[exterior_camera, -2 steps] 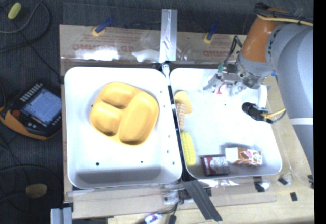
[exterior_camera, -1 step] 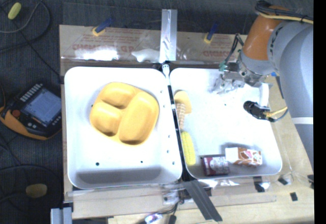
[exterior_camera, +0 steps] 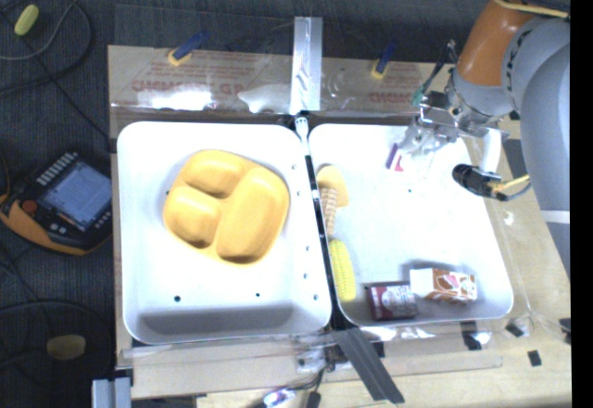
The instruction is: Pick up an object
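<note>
Near edge: a dark metal clamp bar (exterior_camera: 371,369) is being seen lying along the front lip of the worktop (exterior_camera: 435,378), below the seam between the bins.
Right bin, front: a dark red rectangular packet (exterior_camera: 391,300) and a white-and-orange carton (exterior_camera: 445,285) are being seen lying just beside each other against the front wall of the right shallow white bin (exterior_camera: 463,230), the carton to the right.
Right bin, left wall: a yellow plastic corn cob (exterior_camera: 342,269) is being seen lying lengthwise along the divider, and just beyond it a tan ice-cream-cone toy (exterior_camera: 331,195) is being seen lying with its rounded top toward the far side.
Left bin: a large yellow moulded plastic lump (exterior_camera: 226,204) with three rounded lobes is being carried in the middle of the left shallow white bin (exterior_camera: 148,304).
Pincer: the pincer (exterior_camera: 422,139) is being seen over the far right part of the right bin; a small purple-and-pink item (exterior_camera: 395,158) is being seen just beside its tip, but contact cannot be told, nor can it be told whether the pincer is open or closed.
Arm: the grey arm with the orange band (exterior_camera: 491,35) is being seen reaching in from the right.
Far side: a clear plastic sheet (exterior_camera: 232,77) with blue-and-yellow clips is being seen behind both bins.
Floor, left: a handheld control pendant (exterior_camera: 60,202) is being seen lying on the dark carpet.
</note>
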You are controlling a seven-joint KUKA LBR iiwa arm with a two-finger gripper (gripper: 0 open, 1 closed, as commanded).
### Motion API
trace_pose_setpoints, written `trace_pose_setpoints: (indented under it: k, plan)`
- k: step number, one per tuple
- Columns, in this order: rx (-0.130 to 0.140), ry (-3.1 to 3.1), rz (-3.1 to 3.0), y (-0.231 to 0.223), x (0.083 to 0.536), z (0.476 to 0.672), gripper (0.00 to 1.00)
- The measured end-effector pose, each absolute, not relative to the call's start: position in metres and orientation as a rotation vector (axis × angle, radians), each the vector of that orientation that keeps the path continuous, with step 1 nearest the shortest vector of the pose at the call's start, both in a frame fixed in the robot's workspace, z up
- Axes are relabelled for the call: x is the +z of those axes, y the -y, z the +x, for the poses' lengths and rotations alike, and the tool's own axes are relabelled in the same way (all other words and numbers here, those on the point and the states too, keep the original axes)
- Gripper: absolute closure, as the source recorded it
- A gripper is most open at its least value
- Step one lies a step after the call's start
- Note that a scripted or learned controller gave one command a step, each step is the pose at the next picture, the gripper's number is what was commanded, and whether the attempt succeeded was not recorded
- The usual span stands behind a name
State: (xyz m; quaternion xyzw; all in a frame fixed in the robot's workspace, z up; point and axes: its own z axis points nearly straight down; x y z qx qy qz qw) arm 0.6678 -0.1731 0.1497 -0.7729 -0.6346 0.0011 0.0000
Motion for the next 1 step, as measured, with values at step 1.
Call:
trace_pose_setpoints:
  k: [1]
  plan:
    - [0.007, 1.994, -2.427, 0.1736, 0.1584, 0.6675, 1.0]
